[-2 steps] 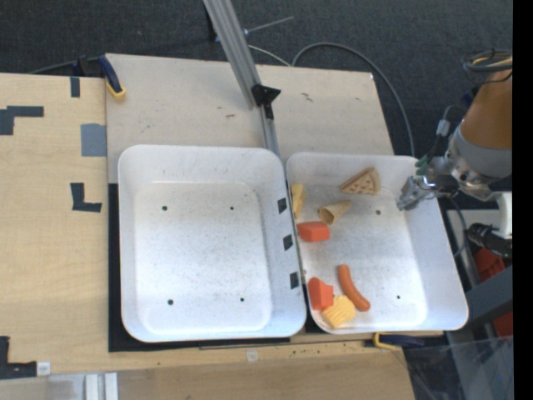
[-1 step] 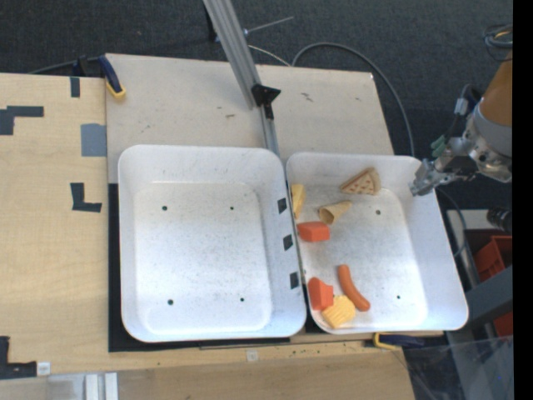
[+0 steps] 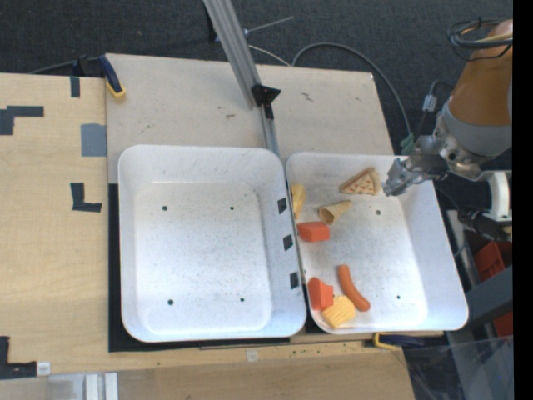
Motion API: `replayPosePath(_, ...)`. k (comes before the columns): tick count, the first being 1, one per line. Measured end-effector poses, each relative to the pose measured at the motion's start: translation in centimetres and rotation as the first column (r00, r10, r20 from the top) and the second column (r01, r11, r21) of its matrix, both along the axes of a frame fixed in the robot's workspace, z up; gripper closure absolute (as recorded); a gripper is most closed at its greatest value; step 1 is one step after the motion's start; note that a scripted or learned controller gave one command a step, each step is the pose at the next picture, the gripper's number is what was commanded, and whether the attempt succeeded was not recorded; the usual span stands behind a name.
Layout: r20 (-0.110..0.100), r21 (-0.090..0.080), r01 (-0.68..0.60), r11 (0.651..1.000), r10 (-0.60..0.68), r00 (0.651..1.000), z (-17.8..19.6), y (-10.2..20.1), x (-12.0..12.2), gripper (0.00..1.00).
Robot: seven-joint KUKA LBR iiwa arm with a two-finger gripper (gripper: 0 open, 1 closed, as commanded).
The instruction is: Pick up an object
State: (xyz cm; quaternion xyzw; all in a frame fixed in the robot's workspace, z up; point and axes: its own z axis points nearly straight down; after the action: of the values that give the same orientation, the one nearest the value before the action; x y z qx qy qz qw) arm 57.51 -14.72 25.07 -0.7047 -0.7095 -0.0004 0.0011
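Note:
The right bin point(image 3: 416, 248) holds several toy foods. A tan triangular sandwich piece point(image 3: 361, 182) lies near its far edge, with a tan cone point(image 3: 335, 212) and a small yellow piece point(image 3: 297, 198) beside it. An orange-red block point(image 3: 313, 232) sits in the middle left. Near the front lie a red sausage point(image 3: 353, 287), a red piece point(image 3: 320, 292) and a yellow corn piece point(image 3: 339, 312). My gripper point(image 3: 398, 179) hangs over the bin's far right corner, just right of the sandwich piece. Nothing shows between it and the bin.
The left bin point(image 3: 200, 240) lies beside the right one, joined by black clips point(image 3: 287, 242). A slanted metal pole point(image 3: 237, 44) rises behind the bins. The arm's orange band point(image 3: 483, 82) stands at the right edge, with cables near it.

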Motion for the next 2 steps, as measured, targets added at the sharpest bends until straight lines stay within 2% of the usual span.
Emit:
replayPosePath(1,0.000,-0.001,0.000,1.000,0.000,1.000,0.2,4.8,0.4,1.00)
replayPosePath(2,-0.002,-0.001,0.000,1.000,0.000,1.000,-1.3,10.0,0.6,1.00)
